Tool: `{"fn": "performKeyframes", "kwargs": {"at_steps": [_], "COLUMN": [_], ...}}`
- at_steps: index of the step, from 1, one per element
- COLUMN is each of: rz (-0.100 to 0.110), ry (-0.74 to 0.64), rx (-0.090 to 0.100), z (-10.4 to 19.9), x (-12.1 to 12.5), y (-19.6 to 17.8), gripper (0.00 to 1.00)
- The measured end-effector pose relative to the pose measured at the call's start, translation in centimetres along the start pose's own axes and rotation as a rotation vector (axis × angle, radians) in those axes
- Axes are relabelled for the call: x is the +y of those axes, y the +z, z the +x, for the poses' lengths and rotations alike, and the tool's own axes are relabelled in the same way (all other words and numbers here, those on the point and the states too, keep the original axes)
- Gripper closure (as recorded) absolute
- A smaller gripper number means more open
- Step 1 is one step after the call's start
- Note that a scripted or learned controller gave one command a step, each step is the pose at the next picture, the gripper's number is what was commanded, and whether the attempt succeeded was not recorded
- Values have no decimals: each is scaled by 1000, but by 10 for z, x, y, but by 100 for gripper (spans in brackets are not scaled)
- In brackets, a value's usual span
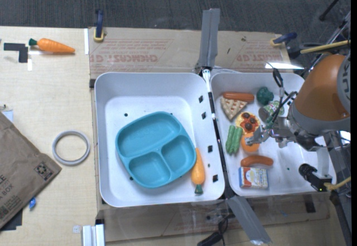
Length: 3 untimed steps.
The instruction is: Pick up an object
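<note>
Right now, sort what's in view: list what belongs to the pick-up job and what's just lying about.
Job:
gripper
right bin
its toy foods: pizza slice, two sausages, cucumber, broccoli, small carton

Lying about:
blue tray and carrot in the left bin
bench carrot
tape ring
cardboard box

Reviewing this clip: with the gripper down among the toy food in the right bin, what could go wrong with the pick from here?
1. The gripper sits in a tight cluster: pizza slice, green vegetable and two sausages lie close together, so it may nudge or catch a neighbour.
2. The small box lies flat near the right bin wall, likely hard to grasp.
</note>
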<state>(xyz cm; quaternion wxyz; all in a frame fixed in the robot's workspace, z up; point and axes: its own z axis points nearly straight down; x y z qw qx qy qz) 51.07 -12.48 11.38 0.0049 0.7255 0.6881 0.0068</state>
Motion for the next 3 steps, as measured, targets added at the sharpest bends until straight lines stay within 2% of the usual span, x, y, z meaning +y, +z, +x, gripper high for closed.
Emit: {"fn": "performKeyframes", "kwargs": {"at_steps": [1, 2, 3], "rz": [19, 14, 18], "ry": [27, 27, -44], "rx": [-4, -6, -4], "z": [29, 27, 61], "x": [81, 83, 89], "y": [24, 12, -113], "gripper": [0, 100, 100]}}
